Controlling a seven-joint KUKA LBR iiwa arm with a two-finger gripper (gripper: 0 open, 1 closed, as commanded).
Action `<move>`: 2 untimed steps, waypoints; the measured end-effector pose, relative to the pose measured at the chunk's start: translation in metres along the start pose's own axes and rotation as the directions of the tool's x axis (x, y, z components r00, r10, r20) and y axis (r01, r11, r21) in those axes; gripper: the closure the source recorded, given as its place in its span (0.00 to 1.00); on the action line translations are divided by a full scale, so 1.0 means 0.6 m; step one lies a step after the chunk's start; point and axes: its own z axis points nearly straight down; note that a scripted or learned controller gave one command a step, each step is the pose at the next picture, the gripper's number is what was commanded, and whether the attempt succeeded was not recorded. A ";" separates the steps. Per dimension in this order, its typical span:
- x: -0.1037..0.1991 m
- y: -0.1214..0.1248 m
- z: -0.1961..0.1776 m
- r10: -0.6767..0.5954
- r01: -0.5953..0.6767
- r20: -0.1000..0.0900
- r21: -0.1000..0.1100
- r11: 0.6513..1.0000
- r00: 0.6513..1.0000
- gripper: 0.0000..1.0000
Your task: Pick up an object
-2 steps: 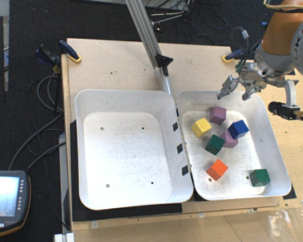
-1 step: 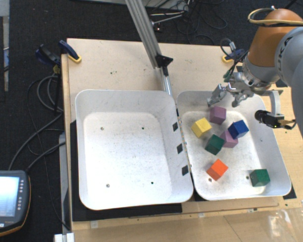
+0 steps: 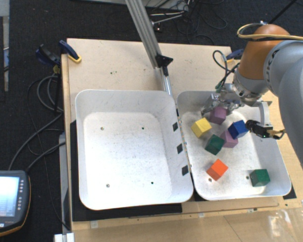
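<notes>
green block (image 3: 259, 177) near; gripper (image 3: 218, 105) over purple block (image 3: 218, 115)

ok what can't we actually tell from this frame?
- Gripper, camera view: the wrist and its cables cover the fingertips, so grasp state is unreadable.
- Upper purple block: its top edge sits under the gripper; contact cannot be judged.
- Lower purple block: partly covered by the blue block.
- Arm: cut off by the right edge.
- Pendant screen, lower left: cropped, and too blurred to read.
</notes>
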 end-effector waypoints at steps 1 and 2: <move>0.000 0.003 -0.024 0.000 0.000 0.002 -0.007 1.000 1.000 1.00; -0.011 -0.005 -0.121 0.004 -0.004 0.003 -0.012 1.000 1.000 1.00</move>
